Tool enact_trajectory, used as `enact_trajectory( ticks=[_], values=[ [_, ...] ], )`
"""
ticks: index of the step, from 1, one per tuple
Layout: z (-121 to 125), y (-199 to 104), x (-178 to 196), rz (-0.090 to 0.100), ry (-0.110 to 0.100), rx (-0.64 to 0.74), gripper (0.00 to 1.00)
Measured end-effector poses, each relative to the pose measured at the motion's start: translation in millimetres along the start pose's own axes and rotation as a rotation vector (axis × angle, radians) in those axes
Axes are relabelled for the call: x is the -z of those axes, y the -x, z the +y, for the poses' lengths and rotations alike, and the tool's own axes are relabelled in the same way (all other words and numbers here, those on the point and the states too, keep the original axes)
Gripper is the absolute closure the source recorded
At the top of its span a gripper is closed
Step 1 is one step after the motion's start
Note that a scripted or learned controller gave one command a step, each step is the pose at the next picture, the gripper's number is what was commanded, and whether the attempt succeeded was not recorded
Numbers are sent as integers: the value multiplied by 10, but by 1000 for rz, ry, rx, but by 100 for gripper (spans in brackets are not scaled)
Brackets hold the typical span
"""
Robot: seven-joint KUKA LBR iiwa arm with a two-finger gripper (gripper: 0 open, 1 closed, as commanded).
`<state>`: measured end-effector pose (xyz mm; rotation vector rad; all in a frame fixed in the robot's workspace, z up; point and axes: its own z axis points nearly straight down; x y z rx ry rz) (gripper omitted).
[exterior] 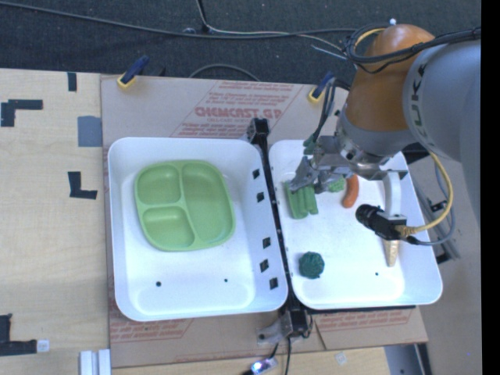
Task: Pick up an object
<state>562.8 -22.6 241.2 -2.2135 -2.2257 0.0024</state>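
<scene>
End effector (306,180): over right bin (414,287), at its 10 o'clock corner, directly above green block (301,201); opening cannot be told. Advice: centre over block, descend straight, close across narrow sides. Carrot (350,191) just beside at 3 o'clock; avoid.

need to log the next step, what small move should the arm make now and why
Probably a short straight drop onto the green toy. The hand hangs right over it in the right bin, and nothing shows between its fingers yet, so lowering comes before any closing.
</scene>
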Motion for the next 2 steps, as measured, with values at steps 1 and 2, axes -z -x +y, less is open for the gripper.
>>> enact_trajectory(
  ticks=[1,2],
  values=[
    [21,-547,44,1,1,2,100],
    [33,-1039,-144,0,-2,1,100]
  ],
)
